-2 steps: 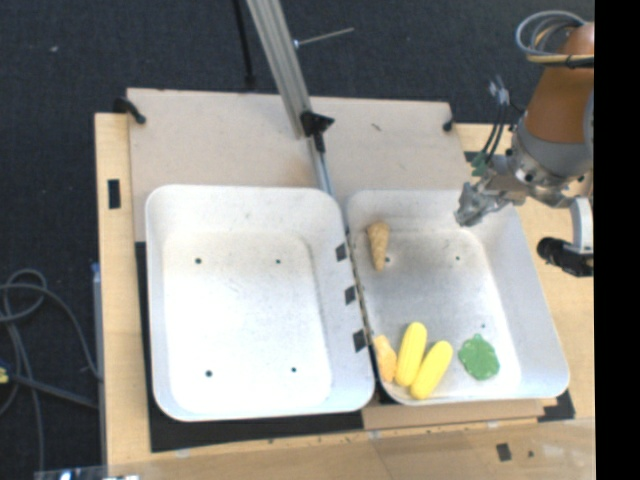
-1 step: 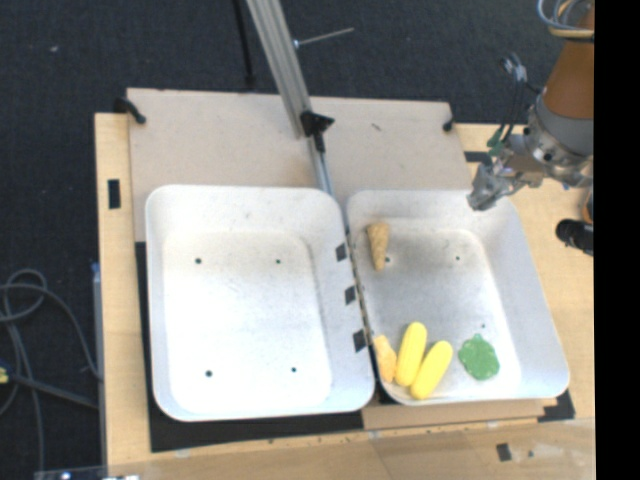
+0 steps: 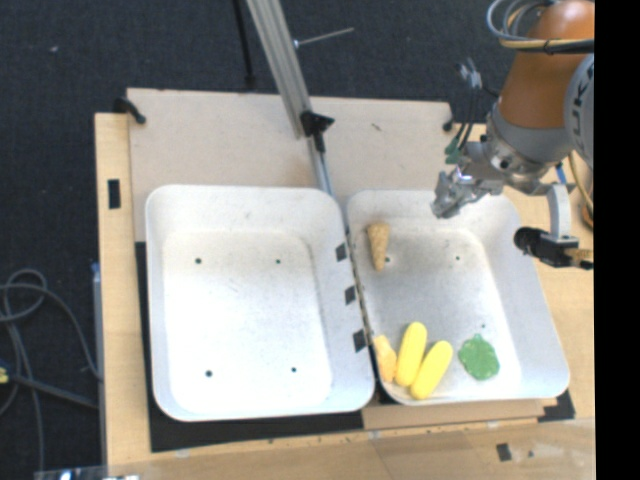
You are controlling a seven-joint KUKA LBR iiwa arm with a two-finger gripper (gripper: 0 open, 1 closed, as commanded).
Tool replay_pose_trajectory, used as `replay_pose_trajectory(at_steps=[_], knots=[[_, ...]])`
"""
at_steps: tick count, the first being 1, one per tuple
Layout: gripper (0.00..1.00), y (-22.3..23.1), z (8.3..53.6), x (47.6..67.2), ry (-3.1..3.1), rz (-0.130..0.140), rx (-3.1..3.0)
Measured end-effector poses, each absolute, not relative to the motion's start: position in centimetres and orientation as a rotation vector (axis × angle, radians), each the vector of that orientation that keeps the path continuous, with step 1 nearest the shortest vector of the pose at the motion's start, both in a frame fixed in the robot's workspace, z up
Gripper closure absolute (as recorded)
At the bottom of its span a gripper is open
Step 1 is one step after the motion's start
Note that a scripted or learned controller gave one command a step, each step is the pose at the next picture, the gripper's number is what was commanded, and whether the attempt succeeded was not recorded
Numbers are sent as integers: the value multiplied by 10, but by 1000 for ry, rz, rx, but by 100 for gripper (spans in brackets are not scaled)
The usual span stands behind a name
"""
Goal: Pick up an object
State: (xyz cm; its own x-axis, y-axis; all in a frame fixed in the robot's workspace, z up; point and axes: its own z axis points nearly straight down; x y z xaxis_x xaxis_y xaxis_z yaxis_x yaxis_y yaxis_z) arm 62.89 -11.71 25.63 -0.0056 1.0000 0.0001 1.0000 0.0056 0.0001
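Above the right bin's (image 3: 520, 268) upper edge hung the gripper (image 3: 447, 204) (open or closed, impossible to tell), while a tan cone (image 3: 378, 244) lay upper left inside, probably light, stiff, best pinched across its middle

Two shallow white bins are set side by side on a tan bench (image 3: 230, 138). A slanted aluminium bar (image 3: 280, 53) is mounted behind them. Grey cables (image 3: 35, 318) are laid on the dark floor at left.
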Motion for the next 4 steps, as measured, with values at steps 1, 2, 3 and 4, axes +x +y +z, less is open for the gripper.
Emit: replay_pose_trajectory(at_steps=[1,2,3,4], knots=[[100,-71,246,623,-2227,0,-2216],[100,-22,235,614,-2227,0,-2215],[100,25,246,605,-2228,-3,-2213],[100,67,240,596,-2228,-1,-2214]])
